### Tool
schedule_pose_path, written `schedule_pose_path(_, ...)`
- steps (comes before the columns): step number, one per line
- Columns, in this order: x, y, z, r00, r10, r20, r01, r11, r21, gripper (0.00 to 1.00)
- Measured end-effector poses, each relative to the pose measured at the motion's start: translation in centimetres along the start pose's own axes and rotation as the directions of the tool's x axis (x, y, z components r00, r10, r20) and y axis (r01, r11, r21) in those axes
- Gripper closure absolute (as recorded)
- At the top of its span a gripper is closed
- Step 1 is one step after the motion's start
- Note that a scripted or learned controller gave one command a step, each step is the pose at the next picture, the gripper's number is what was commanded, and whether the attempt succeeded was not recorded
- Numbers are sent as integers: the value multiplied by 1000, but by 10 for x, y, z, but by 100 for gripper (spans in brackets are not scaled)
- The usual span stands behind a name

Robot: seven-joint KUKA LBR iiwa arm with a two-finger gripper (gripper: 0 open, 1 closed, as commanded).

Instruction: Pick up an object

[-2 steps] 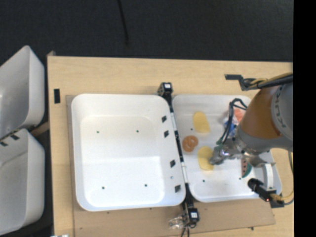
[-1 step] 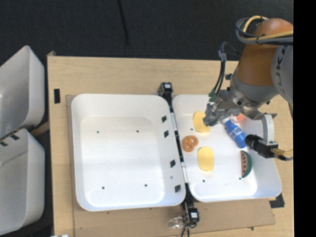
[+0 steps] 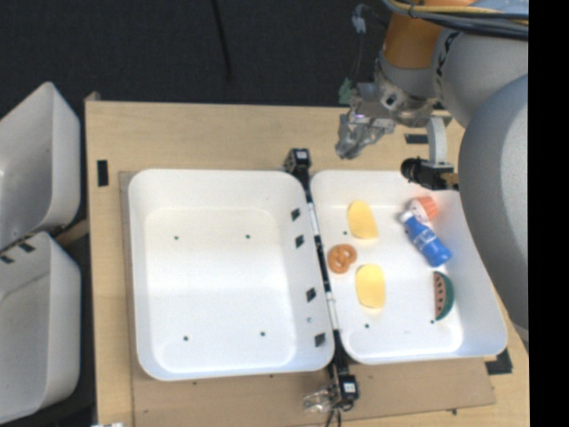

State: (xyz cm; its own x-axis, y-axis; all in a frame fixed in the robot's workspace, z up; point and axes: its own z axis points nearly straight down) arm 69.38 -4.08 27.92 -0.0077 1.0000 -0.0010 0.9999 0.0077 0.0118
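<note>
- Your pincer (image 3: 357, 140) hangs above the far rim of the right bin (image 3: 476, 341), over the bare table (image 3: 204, 132) just beyond it. It grips nothing, and nothing sits between its tips. How far the tips are spread is too blurred for you to tell.
- Judge it as parked high so the bin below stays in plain sight while a target is chosen; the pick is not yet under way.
- Nearest below it lies a pale yellow piece (image 3: 362, 220), flat on the bin floor in the far half. It looks the easiest reach, since there is open floor round it.
- Just nearer the camera, beside the divider between the bins, sits a small orange-brown ring (image 3: 341, 257), and a second yellow piece (image 3: 371, 286) lies close beside that. These two are near each other, so a descent there could nudge the neighbour.
- Toward the arm's side you see a blue tube with a red-orange cap (image 3: 424, 233), lying slantwise, and a watermelon slice (image 3: 442, 295) near the bin's right wall. The wall may crowd the pincer there.
- The left bin (image 3: 142, 238) lies alongside, its floor bare white, which suggests it serves as the place for picked things.
</note>
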Motion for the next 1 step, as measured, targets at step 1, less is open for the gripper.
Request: schedule_pose_path(1,35,-2,-82,1000,2,-1,-2,1000,1,100)
